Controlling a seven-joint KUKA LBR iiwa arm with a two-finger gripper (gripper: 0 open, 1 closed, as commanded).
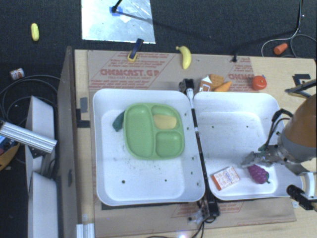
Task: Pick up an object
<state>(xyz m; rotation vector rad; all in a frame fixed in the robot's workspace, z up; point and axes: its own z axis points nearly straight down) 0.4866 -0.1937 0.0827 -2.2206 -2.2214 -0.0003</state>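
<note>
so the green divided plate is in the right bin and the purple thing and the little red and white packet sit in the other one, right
Not quite: the camera view shows the green divided plastic plate in the left white bin. The small purple object and the red and white packet lie in the right white bin.

Banana (185, 56) on cardboard (148, 68), tomato (259, 82), foil sheet (118, 13)

Two white bins (233, 108) hold a light green divided plate (153, 131) carrying a pale yellow piece (165, 121), a dark teal scrap (118, 121), a purple lump (258, 173) and an orange-and-white packet (226, 177). A yellow banana (185, 57) lies on red-lettered brown board (130, 69).
</note>
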